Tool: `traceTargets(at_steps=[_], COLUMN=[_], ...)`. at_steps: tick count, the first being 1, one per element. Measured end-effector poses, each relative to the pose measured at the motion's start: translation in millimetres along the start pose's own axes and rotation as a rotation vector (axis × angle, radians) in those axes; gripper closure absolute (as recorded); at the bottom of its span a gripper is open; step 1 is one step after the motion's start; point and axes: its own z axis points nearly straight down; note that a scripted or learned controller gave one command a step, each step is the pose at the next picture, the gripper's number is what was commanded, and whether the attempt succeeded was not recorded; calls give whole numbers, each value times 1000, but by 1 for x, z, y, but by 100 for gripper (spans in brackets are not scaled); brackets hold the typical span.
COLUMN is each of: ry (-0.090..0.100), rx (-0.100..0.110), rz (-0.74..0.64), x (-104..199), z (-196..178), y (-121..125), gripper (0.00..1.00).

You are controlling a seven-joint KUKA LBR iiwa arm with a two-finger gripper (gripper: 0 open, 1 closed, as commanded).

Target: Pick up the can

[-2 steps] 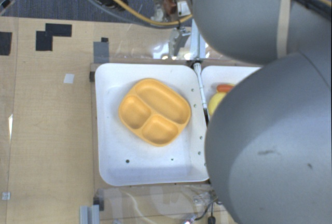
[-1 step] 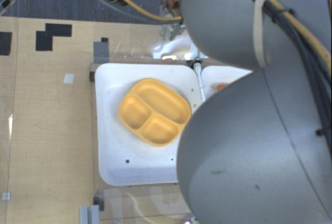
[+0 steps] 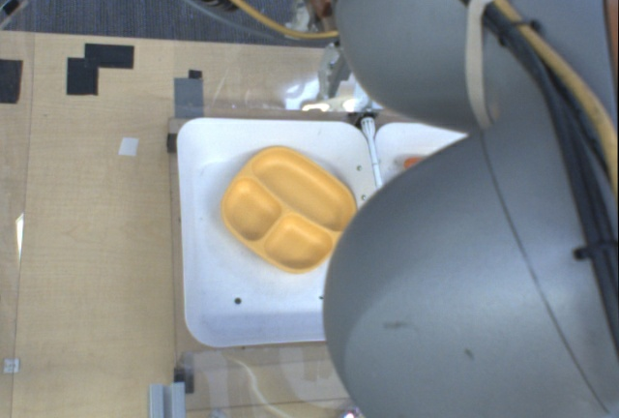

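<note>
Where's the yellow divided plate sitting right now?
The yellow divided plate lies in the left white bin, around its middle, just left of the grey arm that covers the right bin.

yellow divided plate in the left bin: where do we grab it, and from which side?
Take the yellow plate by its raised outer rim, coming straight down from above and pinching the rim wall between a compartment and the outside. It lies flat, open side up, and looks too wide to span whole. The rim on the view's left seems best: bare floor of the left bin lies beside it there.

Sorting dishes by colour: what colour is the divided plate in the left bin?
Yellow, the three-compartment plastic plate, seen in the camera view.
</note>
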Motion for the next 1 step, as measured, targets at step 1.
traceTargets(at_steps=[1], ry=[-5], rx=[-1], rz=[107], x=[7], z=[-6], y=[53], gripper=[0])
